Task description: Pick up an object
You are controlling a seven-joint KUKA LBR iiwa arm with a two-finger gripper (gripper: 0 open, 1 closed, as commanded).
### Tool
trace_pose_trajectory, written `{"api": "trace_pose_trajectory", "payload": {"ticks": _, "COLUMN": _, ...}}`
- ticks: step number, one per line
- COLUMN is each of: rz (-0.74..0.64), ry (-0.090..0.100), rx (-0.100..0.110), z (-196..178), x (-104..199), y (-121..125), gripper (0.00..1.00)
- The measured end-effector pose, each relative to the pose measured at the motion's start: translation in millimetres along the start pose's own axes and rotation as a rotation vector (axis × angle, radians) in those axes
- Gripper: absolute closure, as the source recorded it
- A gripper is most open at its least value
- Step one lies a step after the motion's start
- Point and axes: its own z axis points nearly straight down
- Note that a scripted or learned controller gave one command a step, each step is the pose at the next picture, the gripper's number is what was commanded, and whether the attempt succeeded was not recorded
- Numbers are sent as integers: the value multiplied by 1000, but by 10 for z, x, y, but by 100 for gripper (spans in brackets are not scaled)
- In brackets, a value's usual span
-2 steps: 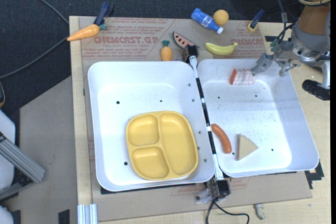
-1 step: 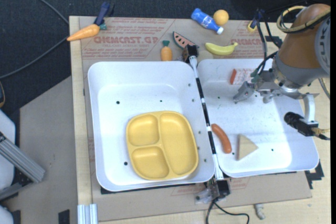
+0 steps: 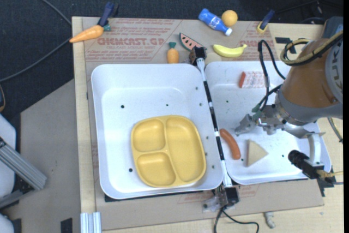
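In the right bin [image 3: 305,172], the gripper [image 3: 248,124] hangs low over the floor, pointing toward the divider between the bins; can't tell how wide it's spread or whether anything is in it, wrist blocks the view, nothing visibly held

Closest candidates: sausage [image 3: 230,143] lies just below and to the left of the gripper, close to the bin's left wall, slanted. Tan wedge [image 3: 254,152] sits just below the gripper, beside the sausage, apart from it. Small red piece [image 3: 241,80] is farther up in the same bin, well apart from the gripper

Risks, judged: the sausage is round and hugs the wall, so a finger may land on the rim or divider and the sausage could roll or squirt out on closing. The wedge has sloped faces, so a pinch could slip off and skate it across the smooth floor. Coming down between the two may nudge both and grab neither

The yellow divided plate [image 3: 168,150] is over in the left bin [image 3: 109,84], far left of the gripper. Banana [image 3: 229,51], bottle [image 3: 214,21], carrot [image 3: 87,34] lie outside the bins, up past the gripper, likely out of play
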Motion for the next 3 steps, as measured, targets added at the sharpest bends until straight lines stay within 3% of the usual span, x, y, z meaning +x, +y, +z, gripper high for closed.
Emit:
{"api": "trace_pose_trajectory", "payload": {"ticks": 1, "rz": 1, "ry": -1, "rx": -3, "z": 274, "x": 38, "y": -25, "gripper": 0}}
{"api": "trace_pose_trajectory", "payload": {"ticks": 2, "rz": 1, "ry": -3, "rx": -3, "z": -354, "x": -575, "y": -62, "gripper": 0}}
{"api": "trace_pose_trajectory", "payload": {"ticks": 3, "rz": -1, "ry": 0, "rx": 0, "z": -102, "x": 2, "y": -213, "gripper": 0}}
